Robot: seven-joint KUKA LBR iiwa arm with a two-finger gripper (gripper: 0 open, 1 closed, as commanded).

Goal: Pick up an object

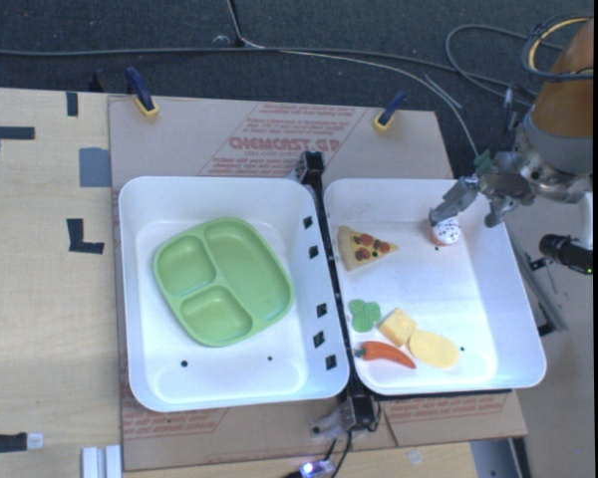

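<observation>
The arm (563, 88) is cut off by the right edge.

Left shallow white plastic bin (140, 267): green three-compartment plate (222, 280). Right shallow white plastic bin (498, 297): pizza slice toy (364, 247) near divider, small white ball (446, 232) to its right under gripper (470, 205), four food toys (404, 337) clustered at front.

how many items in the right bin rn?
6: pizza slice upper left; small white piece by the gripper; green piece, yellow block, red-orange pepper and yellow round piece clustered at the front. Gripper may hide more.
</observation>
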